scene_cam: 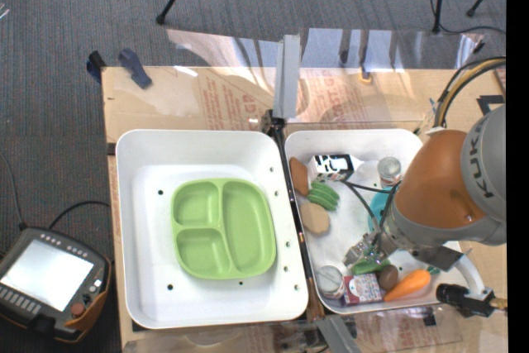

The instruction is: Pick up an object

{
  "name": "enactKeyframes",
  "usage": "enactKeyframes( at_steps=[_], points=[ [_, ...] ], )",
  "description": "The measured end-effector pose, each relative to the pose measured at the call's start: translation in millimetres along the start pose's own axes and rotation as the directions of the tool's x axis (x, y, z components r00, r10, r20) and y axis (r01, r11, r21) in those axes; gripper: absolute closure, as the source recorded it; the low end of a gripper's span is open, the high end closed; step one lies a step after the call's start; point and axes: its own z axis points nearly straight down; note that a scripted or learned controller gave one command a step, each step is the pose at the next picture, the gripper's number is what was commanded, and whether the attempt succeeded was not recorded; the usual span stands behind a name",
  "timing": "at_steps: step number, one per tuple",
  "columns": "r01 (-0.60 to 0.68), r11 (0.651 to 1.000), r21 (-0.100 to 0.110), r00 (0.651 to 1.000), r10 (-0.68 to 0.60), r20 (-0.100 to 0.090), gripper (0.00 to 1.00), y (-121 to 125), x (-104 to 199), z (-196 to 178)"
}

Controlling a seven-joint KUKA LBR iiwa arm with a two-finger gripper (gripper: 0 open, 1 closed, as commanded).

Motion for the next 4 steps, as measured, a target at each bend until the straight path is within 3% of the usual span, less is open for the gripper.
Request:
enactKeyframes(
  at_steps=[1,2,3,4],
  points=[
    [-0.107,0.994,-0.001,0.994,0.107,0.001,1.0,10.3,-56.0,14.3],
    [-0.262,0.965,0.0,0.965,0.262,0.001,1.0,50.3,-127.6,14.0],
    [-0.372,0.928,-0.001,0.928,0.372,0.0,1.0,124.1,-120.9,13.7],
    [-0.37,0.929,0.0,0.929,0.37,0.0,0.0,123.9,-120.6,13.9]
  ],
)
